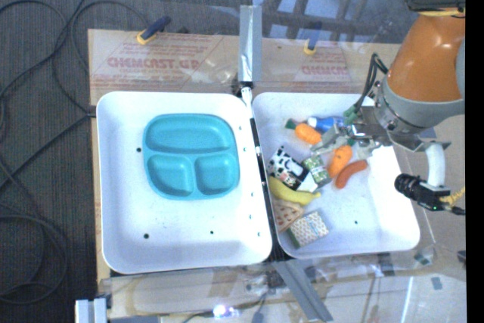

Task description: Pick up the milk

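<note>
Lying tilted in the right bin (pixel 393 234), the black-and-white cow-patterned milk (pixel 288 166) touches a banana (pixel 293 194); whether the hand (pixel 352 134) is open, I cannot tell.

Brown bench top (pixel 189 64) with faint red lettering, two shallow white bins side by side on it — left bin (pixel 121 238) at nine o'clock, right bin (pixel 378 227) at three o'clock — yellow clamps (pixel 151 29) along its twelve o'clock edge.
</note>
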You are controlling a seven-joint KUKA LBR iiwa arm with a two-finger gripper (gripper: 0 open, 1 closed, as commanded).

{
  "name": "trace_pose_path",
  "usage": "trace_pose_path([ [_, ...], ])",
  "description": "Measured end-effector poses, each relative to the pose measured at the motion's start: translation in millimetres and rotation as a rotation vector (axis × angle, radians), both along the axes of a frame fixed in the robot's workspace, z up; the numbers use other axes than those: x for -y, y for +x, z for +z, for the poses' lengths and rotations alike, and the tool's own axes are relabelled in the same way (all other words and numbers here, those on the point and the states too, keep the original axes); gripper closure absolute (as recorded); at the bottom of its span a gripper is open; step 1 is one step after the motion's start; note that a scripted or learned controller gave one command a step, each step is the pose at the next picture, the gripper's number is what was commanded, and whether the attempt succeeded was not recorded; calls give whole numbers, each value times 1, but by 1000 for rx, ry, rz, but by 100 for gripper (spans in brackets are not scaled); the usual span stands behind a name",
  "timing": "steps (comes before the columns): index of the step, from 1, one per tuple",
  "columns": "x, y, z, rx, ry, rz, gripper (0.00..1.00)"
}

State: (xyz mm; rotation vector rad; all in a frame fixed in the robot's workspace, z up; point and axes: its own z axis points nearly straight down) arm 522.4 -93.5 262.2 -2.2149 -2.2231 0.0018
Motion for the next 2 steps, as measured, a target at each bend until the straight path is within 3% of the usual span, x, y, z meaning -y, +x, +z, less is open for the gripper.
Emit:
trace_pose_path([
  [1, -82, 50, -78, 0, -1, 79, 0],
  [2, -24, 70, -79, 1, -1, 97, 0],
])
